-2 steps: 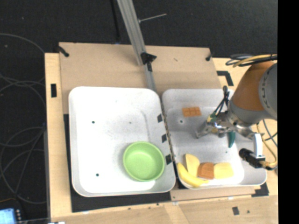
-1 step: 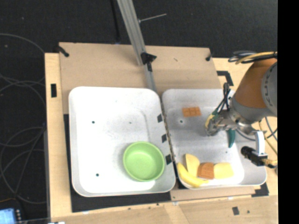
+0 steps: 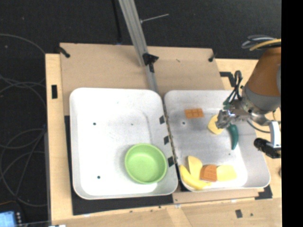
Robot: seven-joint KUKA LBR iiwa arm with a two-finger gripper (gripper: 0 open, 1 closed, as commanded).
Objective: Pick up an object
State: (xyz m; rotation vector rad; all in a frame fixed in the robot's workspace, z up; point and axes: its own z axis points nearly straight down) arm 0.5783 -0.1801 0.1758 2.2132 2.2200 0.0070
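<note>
Claw (image 3: 226,118) low in the right bin, next to a small yellow piece.

The arm comes in from the right side of the frame and its claw sits at the right middle of the right bin (image 3: 189,100). The yellow piece (image 3: 215,126) touches the claw's left tip and lies just left and below it. I cannot tell if the claw is wide or narrow, or if it holds the piece, because the metal parts blur together. A teal thing (image 3: 234,136) lies just below the claw, long way up and down. An orange cracker (image 3: 193,113) is farther left. More yellow and orange food (image 3: 208,173) sits at the bin's bottom edge. A green bowl (image 3: 146,162) is in the left bin (image 3: 94,108).
</note>
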